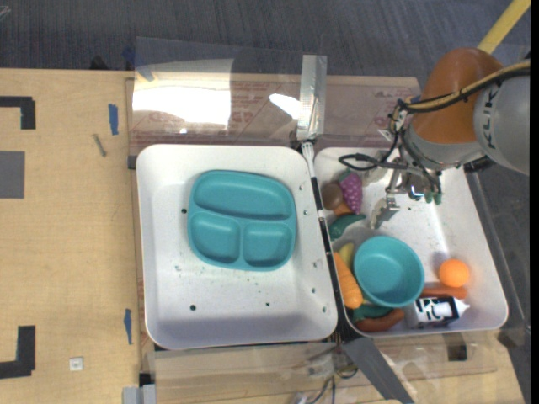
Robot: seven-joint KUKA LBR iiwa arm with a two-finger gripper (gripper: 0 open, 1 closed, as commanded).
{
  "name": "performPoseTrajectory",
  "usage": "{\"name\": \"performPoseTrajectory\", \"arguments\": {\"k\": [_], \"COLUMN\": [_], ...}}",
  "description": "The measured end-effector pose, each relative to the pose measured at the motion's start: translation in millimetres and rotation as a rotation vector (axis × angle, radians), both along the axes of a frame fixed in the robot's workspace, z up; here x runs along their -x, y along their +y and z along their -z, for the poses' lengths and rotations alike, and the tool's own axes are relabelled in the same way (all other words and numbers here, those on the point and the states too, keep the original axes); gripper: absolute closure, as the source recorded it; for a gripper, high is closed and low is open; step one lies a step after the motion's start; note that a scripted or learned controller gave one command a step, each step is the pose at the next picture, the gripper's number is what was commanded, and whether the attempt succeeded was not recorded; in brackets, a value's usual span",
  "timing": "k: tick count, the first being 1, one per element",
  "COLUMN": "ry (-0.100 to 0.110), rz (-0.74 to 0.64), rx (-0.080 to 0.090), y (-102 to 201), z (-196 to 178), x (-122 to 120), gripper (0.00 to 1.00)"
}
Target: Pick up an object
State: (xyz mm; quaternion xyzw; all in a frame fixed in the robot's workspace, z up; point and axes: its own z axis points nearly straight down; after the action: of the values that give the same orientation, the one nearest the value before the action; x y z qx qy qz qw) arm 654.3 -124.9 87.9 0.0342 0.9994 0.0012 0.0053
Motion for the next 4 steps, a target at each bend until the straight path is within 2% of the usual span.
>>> {"name": "performPoseTrajectory", "arguments": {"k": [1,2,3,4], "ry": [-0.006,0.0,-0.013,-0.001], "rz": [0.136,0.118,0.11,-0.054], "rx": [0.008,0.006,0.006,0.007], "y": [-48,-102,-98,-76], "z": [-24,-1,-14,-2], "x": [92,155,149,126], "gripper": [0.0,0.0,1.0,1.0]}}
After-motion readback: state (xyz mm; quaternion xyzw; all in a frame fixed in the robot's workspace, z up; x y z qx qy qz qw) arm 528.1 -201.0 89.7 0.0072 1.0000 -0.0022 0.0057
